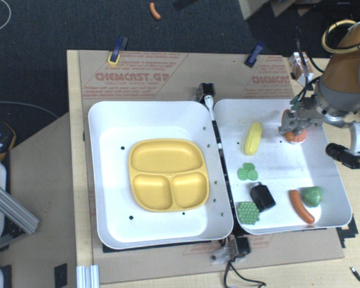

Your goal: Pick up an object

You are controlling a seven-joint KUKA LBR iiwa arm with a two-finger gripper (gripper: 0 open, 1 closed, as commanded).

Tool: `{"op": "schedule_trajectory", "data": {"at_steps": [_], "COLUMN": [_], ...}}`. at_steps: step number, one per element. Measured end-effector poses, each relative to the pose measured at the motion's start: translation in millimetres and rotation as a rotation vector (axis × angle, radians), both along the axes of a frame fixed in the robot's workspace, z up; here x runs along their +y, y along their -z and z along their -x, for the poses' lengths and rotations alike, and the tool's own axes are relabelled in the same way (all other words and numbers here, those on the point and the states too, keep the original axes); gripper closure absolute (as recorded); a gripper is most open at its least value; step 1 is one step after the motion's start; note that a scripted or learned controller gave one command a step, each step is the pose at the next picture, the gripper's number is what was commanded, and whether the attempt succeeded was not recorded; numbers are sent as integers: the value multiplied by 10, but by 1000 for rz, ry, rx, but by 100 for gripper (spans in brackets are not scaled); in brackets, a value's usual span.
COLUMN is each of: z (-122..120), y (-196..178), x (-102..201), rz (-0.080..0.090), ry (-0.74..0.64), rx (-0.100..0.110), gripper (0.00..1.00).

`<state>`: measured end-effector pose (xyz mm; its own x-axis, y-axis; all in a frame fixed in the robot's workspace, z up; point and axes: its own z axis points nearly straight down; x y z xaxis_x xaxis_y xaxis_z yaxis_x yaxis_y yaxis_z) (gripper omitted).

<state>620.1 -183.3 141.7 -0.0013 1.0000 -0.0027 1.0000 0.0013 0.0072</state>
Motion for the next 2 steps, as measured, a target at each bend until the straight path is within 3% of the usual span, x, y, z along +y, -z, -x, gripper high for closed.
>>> {"op": "schedule_trajectory", "data": {"at_steps": [2], "z": [-18], "y": [-862], "x": [1], "rz": [0], "ry": [0], "rx": [1], "gripper": [100]}}
